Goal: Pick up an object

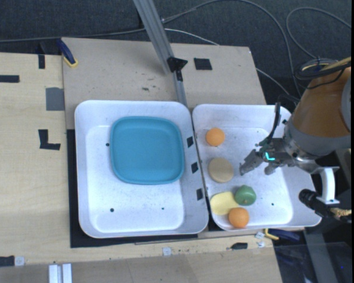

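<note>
Blue plate (146, 149) in left bin (85, 175). Right bin (283, 214): tan disc (220, 170) just left of jaws (255, 164), apart. Jaws open, nothing held. Likely light, stiff, low-profile; best pinched across rim edges.

Plate (146, 149) lay in left bin (91, 217). Right bin (280, 217) held five items: ball (215, 137) at back, disc (220, 170) before it, three fruits (238, 205) clustered at front. Gripper (256, 165) hung right of disc.

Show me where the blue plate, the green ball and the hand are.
Blue plate (146, 149), camera view, its flat centre.
Green ball (245, 194), camera view, its top.
Hand (248, 166), camera view, midway between fingertips.
</note>
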